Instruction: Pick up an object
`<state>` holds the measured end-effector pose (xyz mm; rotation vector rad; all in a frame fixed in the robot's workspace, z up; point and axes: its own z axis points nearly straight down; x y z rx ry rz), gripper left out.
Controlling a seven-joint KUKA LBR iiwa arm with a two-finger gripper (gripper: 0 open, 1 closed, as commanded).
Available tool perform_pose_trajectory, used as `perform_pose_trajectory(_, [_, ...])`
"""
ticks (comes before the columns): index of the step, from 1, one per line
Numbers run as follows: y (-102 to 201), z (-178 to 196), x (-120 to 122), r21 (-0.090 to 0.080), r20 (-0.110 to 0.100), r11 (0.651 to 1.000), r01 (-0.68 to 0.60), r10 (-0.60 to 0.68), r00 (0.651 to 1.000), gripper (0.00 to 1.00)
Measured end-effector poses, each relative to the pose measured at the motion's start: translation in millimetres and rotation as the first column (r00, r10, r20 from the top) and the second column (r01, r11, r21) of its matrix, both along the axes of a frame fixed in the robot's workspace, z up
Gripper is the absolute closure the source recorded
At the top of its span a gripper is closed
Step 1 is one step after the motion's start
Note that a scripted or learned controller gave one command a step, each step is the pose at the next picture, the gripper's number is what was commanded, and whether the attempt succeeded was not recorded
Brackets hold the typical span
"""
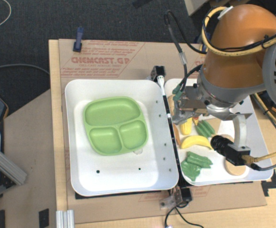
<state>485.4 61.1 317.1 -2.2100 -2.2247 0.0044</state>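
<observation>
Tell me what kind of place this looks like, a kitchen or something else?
Most likely a robotics lab bench, not a kitchen. Two white bins sit on cardboard, a grey and orange arm trailing cables hangs over the right one, and the food there, like the banana, looks like toys.

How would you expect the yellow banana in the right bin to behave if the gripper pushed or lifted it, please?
The banana looks like a smooth toy, so it is probably light and rigid, and perhaps slippery between fingers. Its curved shape lying flat suggests that it would pivot or slide rather than roll. The green pieces close beside it would likely get nudged too.
</observation>
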Motion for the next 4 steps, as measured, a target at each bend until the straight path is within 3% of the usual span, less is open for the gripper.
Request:
perform_pose_trajectory(1, [24.2, 89.3, -5.6, 0.001, 0.017, 1.0, 0.002, -0.002, 1.0, 1.0])
perform_pose_trajectory(2, [-11.3, 111.4, -5.7, -0.002, 0.012, 1.0, 0.01, -0.01, 1.0, 1.0])
perform_pose_trajectory(3, [35.3, -31.1, -8.2, -0.004, -0.01, 1.0, 0.004, -0.004, 1.0, 1.0])
perform_pose_trajectory(4, [81.9, 84.8, -5.2, 0.003, 0.02, 1.0, 0.001, -0.001, 1.0, 1.0])
